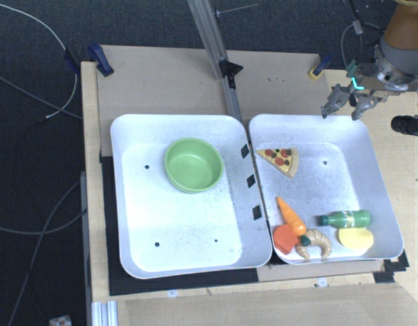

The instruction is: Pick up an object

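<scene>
The grey two-finger gripper (343,107) is hanging above the far right corner of the right shallow white plastic bin (362,148), just over its back rim, at the end of the arm with the orange band (404,26) that is reaching in from the right. Its two dark fingers are standing spread apart, pointing down, with nothing between them.

Inside the right bin, a triangular toy pizza slice with red toppings (279,160) is lying near the back left corner, well apart from the gripper. Along the front edge, a small cluster is sitting close together: an orange toy carrot (290,214) is lying at a slant, its lower end touching a red rounded block (285,239); a tan knobbly ginger-shaped piece (316,244) is lying just beside that block; a green plastic bottle with a white cap (343,219) is lying on its side to the right, and a pale yellow rounded piece (355,239) is resting just in front of it.

In the left shallow white plastic bin (138,209), a round light green bowl (193,164) is sitting upright toward the back. Both bins are resting side by side on the light wooden tabletop (161,80), with blue clamps (100,60) gripping its far edge.
</scene>
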